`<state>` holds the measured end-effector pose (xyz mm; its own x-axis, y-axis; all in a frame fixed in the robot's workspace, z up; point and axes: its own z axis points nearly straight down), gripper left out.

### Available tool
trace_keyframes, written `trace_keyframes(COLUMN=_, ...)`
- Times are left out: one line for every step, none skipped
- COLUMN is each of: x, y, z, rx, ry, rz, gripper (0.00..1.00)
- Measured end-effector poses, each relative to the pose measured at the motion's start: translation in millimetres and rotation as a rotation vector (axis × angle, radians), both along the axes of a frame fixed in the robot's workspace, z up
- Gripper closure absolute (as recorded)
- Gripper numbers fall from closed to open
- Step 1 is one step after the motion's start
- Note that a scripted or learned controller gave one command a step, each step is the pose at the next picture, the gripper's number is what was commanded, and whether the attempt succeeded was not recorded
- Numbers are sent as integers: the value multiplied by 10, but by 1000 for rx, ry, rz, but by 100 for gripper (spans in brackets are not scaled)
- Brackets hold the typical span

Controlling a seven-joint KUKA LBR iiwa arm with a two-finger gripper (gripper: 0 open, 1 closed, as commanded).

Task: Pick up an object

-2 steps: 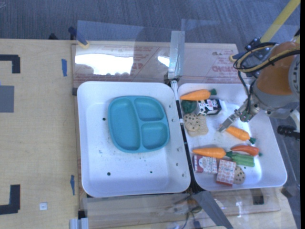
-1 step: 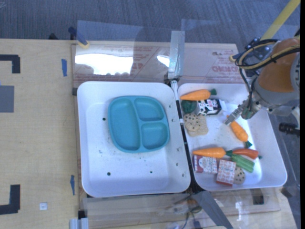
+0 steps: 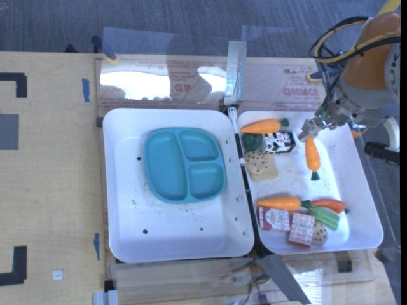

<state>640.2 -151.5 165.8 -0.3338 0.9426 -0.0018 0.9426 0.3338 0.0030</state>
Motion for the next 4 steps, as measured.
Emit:
trace_keyframes(x=286, y=702, z=406, rx=1, ry=2, rz=-199, gripper=100)
trace_keyframes(x=-145, y=1082, z=148, rx=1, ry=12, rz=-525, gripper=100)
trace_keyframes(x=-852, y=645, z=155, rx=1, ry=10, rz=-587, gripper=100)
trace_keyframes(x=-851, y=651, z=155, rx=1, ry=10, rz=-586, gripper=0)
